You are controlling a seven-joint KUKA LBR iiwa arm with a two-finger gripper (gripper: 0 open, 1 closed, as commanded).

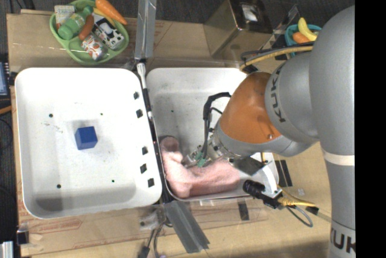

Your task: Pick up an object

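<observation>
**Gripper down on pink cloth, right bin**

Gripper (201,158) sits low in right bin (181,88), at lower center of frame, touching pink cloth (199,177) bunched against the bin's bottom wall. Can't tell its grip state; wrist blocks it. Blue cube (86,137) alone in left bin (36,94). Green bowl of toys (89,29) upper left.

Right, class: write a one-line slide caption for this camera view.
Gripper lowered over a pink cloth in the right bin; blue cube in the left bin.
</observation>
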